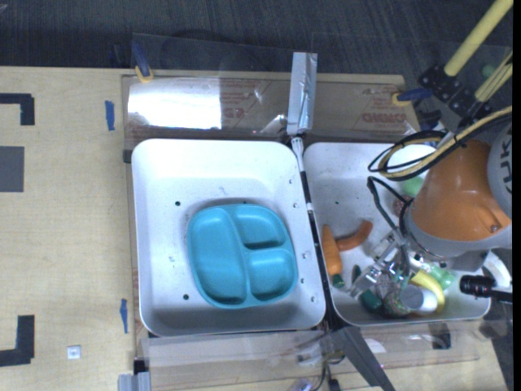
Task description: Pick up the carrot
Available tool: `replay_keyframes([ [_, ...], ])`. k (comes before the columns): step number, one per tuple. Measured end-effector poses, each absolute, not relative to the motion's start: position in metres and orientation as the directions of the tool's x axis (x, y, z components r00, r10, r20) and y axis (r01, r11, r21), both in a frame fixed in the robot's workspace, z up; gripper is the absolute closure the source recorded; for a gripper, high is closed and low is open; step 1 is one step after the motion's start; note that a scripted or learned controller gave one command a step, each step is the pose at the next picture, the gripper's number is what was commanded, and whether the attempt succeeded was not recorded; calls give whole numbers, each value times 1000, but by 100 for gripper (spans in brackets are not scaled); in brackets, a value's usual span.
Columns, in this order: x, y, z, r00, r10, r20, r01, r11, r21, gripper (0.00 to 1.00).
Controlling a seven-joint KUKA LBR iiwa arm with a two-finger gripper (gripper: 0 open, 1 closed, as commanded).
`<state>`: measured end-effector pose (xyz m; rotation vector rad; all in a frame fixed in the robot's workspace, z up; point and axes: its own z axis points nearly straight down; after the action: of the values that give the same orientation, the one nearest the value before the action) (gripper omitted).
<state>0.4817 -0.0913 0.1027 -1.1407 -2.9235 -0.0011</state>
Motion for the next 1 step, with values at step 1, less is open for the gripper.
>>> replay_keyframes([
  [1,482,-143,88,-942,335,-7,335,942,3,0],
])
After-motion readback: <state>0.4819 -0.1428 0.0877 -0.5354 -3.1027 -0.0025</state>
